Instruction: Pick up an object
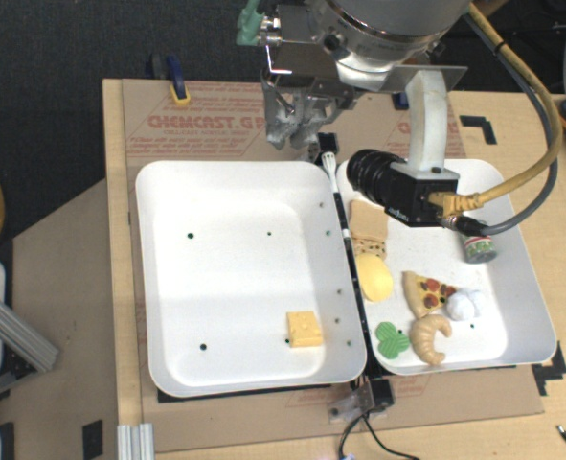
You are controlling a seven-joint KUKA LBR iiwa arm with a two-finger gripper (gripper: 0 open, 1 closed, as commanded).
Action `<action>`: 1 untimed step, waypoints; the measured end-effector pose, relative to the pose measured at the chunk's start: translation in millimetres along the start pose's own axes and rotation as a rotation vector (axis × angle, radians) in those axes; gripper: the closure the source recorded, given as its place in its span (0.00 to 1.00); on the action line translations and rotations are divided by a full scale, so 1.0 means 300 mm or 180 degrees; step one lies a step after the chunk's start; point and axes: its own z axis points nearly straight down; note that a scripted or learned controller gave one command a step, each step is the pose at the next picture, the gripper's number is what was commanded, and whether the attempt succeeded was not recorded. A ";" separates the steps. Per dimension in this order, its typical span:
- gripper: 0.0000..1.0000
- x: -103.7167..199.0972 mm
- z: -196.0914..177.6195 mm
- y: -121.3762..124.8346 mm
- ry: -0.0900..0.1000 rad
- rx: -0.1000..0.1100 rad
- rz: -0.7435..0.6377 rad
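My gripper [297,123] hangs high over the back edge of the left bin [168,218], close to the divider between the bins. A yellow cheese block [305,330] lies near the front right corner of the left bin, far from the gripper. The right bin [512,286] holds a tan cracker slab [367,226], a lemon [374,282], a pizza slice [424,293], a croissant [430,338], a green piece [391,339], a white piece [464,305] and a small jar [479,248]. The arm's wrist and body cover the back part of the right bin.
A black cylinder [396,188] mounted on the arm juts over the right bin's back left, with a tan cable [522,185] looping to the right. A blue and yellow clamp [177,80] stands on the board behind the left bin.
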 end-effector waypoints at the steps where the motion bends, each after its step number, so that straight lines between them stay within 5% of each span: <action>1: 1.00 -0.007 0.623 0.036 -0.0056 0.0112 0.0013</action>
